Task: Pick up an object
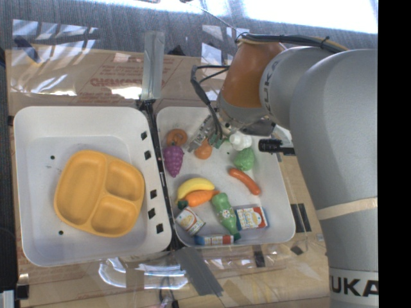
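My gripper reaches down into the back of the right bin, just above a small orange fruit. Whether the fruit sits between the gripper's tips I cannot make out. A brown donut lies to its left and a purple grape bunch just in front of that. To the right lie a white and green vegetable and an orange sausage. Nearer the front are a banana, a carrot, a green bottle, a carton and a can.
The left bin holds a yellow divided plate. My grey arm with its orange band fills the right side of the view above the right bin's back corner. A flat tube lies along the right bin's front wall.
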{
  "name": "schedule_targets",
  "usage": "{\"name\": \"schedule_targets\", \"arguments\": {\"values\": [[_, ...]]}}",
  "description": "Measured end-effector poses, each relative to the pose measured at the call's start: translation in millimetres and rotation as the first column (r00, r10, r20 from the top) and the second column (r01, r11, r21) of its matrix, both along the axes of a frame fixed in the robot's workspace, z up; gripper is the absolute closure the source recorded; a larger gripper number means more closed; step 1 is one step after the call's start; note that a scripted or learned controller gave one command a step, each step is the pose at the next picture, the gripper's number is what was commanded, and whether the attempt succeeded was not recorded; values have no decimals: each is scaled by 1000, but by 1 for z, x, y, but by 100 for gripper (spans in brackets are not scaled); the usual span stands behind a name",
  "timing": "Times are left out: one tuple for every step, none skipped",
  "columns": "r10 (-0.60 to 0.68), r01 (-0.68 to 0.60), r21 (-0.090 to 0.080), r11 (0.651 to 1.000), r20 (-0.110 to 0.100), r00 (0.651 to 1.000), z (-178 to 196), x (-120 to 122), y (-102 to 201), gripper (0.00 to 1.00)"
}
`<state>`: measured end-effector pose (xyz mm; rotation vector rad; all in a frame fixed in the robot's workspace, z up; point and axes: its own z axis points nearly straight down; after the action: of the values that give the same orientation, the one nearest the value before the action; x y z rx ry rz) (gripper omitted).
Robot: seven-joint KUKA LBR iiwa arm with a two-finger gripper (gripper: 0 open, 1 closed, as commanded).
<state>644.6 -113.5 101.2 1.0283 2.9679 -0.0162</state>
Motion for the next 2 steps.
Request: {"name": "schedule_targets", "arguments": {"values": [[-74, 73, 10, 997, 11, 997, 117, -5, 54, 100], [-273, 273, 8, 962, 1, 962, 130, 8, 33, 100]]}}
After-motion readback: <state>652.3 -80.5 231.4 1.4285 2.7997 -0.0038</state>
